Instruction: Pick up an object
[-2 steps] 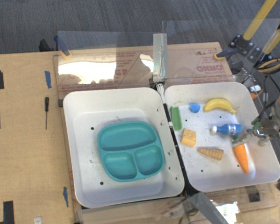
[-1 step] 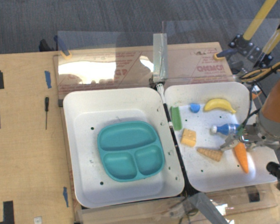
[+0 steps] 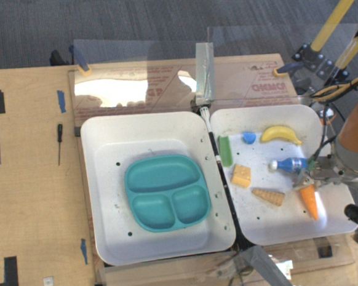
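Observation:
The right bin (image 3: 259, 225) holds several small objects. A green block (image 3: 225, 150) lies along its left wall, with a small blue piece (image 3: 248, 138) and a yellow banana (image 3: 280, 134) further back. A yellow wedge (image 3: 241, 176) and a tan waffle cone (image 3: 268, 195) lie in the middle. Toward the right are a blue bottle (image 3: 289, 164) and an orange carrot (image 3: 310, 203). My gripper (image 3: 308, 175) hangs low between the bottle and the carrot's top end, just to the right of the bottle. I see nothing held in it.
The left bin (image 3: 99, 145) holds a teal divided plate (image 3: 167, 191). A clear upright panel (image 3: 204, 75) stands behind the bins. My arm's orange band (image 3: 357, 134) is at the right edge, over the right bin's wall. Yellow struts (image 3: 335, 16) are at the top right.

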{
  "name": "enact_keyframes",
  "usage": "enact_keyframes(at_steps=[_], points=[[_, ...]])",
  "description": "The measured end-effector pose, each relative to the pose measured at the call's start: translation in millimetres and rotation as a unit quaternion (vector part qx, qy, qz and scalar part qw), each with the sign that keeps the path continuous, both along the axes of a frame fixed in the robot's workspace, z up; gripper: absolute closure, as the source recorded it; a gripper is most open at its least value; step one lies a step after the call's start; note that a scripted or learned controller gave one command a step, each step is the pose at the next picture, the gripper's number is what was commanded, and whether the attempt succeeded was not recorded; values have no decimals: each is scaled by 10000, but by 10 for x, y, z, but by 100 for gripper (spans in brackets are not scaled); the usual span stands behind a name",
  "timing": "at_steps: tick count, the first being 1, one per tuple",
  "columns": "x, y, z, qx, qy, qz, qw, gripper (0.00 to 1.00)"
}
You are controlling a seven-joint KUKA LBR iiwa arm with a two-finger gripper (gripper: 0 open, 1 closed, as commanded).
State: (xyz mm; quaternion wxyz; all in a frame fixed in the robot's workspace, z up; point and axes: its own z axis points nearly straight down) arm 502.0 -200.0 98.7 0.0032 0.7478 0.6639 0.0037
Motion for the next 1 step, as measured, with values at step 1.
enact_keyframes(at_steps=[1], points=[[163, 264, 907, -6, 7, -56, 10000, 100]])
